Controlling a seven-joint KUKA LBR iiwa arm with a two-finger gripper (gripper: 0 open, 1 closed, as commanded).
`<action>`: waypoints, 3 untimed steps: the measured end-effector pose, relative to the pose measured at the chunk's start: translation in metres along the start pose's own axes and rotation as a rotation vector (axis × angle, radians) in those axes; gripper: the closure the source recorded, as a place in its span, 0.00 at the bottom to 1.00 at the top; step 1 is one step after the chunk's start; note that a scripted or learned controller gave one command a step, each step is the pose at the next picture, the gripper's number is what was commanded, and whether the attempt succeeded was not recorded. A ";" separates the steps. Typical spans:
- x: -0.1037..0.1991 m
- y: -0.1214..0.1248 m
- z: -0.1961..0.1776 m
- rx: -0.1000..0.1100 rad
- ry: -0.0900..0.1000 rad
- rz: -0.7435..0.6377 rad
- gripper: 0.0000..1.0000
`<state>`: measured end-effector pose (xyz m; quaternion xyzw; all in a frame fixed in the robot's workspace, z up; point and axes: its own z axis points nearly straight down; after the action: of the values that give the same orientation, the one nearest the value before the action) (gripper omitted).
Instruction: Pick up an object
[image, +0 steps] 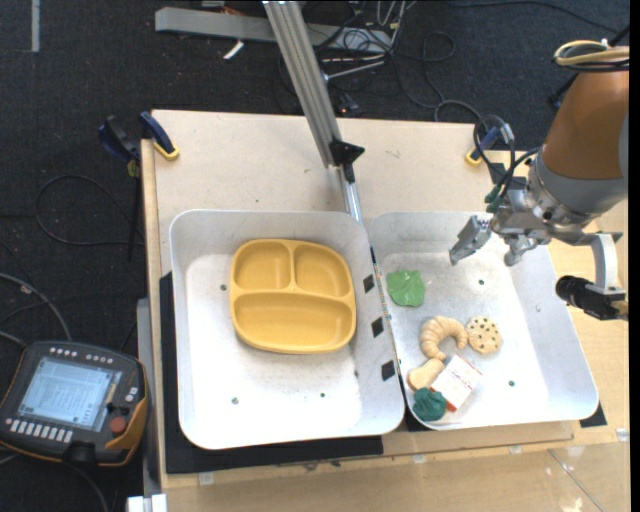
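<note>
The dark green toy (430, 403) sits squashed beside the white packet (460, 381) and croissant (440, 335) in the right bin (540, 330), so the gripper (494, 243), fingers spread wide above, might bump two things and grab none.

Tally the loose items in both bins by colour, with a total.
Yellow: 1, the divided plate in the left bin.
Green: 2, the flat leaf-like piece and the dark green lump in the right bin.
Tan: 3, the croissant, the cookie and the beige piece.
White and red: 1, the small packet.
Total: 7
</note>
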<state>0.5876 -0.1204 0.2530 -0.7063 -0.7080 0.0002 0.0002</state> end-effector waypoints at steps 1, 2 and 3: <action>0.000 0.000 0.000 0.000 0.000 0.001 0.00; 0.003 0.006 0.046 0.003 0.000 0.002 0.00; 0.014 0.009 0.099 0.004 0.001 0.000 0.00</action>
<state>0.5961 -0.1066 0.1540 -0.7062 -0.7080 0.0016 0.0019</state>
